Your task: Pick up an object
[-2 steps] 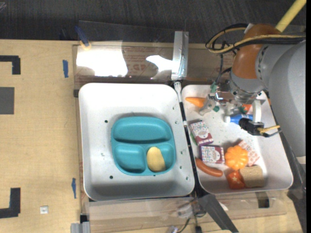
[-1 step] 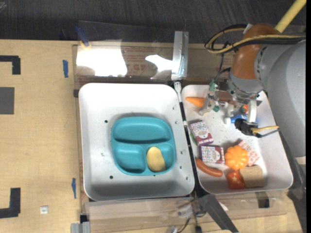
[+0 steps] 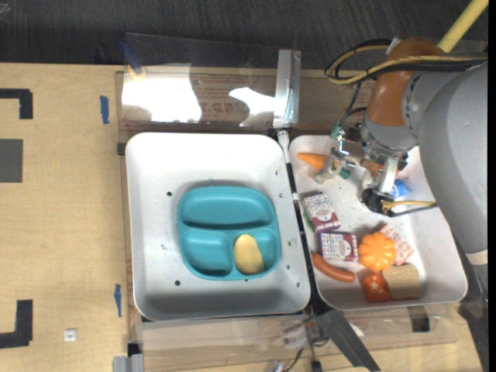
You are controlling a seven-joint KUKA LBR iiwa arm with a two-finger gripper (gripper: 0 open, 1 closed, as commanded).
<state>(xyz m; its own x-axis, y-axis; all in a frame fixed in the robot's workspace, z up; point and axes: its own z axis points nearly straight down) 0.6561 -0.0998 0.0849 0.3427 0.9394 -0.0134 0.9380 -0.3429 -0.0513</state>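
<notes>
Camera view: a grey arm reaches from the right over the right white bin.
Pincer: at that bin's far end; whether it is parted or clenched cannot be told.
Task object: small orange toy carrot, lying just left of the pincer.
Near end: round orange pumpkin, red sausage.
Left white bin: teal divided tray holding a yellow oval.

The arm hides the right bin's corner.

Tool over the right bin
It hangs beside a carrot; a teal tray lies in the left bin.
</notes>
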